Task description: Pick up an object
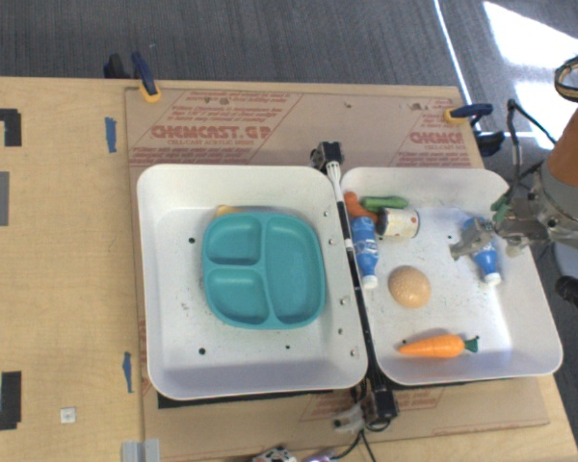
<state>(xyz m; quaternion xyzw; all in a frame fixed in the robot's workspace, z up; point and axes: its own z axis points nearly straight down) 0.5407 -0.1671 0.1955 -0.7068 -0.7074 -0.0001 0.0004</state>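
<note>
My gripper (pixel 474 240) hangs low over the right part of the right bin (pixel 530 354), coming in from the right edge. A small blue and white tube (pixel 488 264) lies right at its tip, partly under it; whether it is gripped cannot be seen. Further left in the same bin lie a beige egg-shaped ball (pixel 409 286), an orange carrot (pixel 433 346) near the front, a blue and white bottle (pixel 365 246) along the left wall, a white cup (pixel 401 223) and a green piece (pixel 384 202).
The left bin (pixel 164 287) holds a teal divided plate (pixel 264 269) with something yellow peeking out behind it. A ridge where the two bins meet (pixel 350 268) runs between them. Both bins rest on a cardboard sheet (pixel 270 123) clamped to the wooden bench.
</note>
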